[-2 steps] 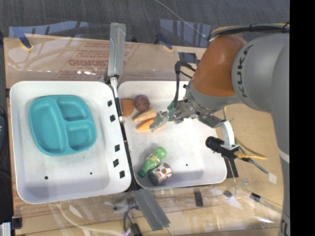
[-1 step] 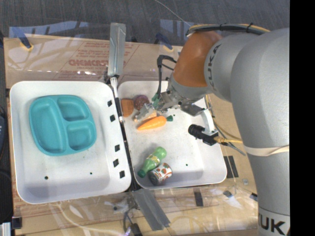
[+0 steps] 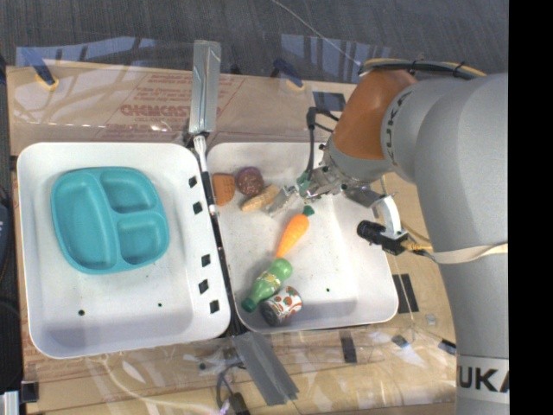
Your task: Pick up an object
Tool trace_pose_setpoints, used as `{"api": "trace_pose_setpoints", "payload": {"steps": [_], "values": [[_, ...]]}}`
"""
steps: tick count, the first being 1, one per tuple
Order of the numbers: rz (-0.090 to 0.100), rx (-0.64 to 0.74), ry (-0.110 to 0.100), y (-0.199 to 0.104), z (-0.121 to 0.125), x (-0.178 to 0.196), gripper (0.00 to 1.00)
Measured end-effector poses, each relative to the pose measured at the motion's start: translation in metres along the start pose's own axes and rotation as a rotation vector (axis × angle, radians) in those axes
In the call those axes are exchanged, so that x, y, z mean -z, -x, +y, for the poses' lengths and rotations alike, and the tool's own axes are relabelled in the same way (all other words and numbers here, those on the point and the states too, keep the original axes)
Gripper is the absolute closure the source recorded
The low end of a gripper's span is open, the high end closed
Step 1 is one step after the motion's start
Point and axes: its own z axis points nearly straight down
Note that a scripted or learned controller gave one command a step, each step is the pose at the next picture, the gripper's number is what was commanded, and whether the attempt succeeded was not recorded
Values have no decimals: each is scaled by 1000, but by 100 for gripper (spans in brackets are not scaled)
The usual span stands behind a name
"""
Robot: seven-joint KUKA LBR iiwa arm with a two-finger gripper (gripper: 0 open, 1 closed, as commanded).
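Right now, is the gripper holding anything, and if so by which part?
It cannot be told: the gripper sits low just above the carrot, with nothing visibly between its fingers.

End effector [image 3: 304, 185] hovers just above carrot [image 3: 294, 233] in right bin [image 3: 363, 296].

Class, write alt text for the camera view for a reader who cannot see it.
A grey robot arm's pincer hangs low in the right white bin, near an orange toy carrot, a green toy bottle, a small can and small brown toy foods. The left white bin holds a teal divided plastic tray.
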Motion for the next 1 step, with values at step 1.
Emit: {"api": "trace_pose_setpoints", "payload": {"steps": [1], "values": [[2, 373, 1, 16, -36, 1, 0]]}}
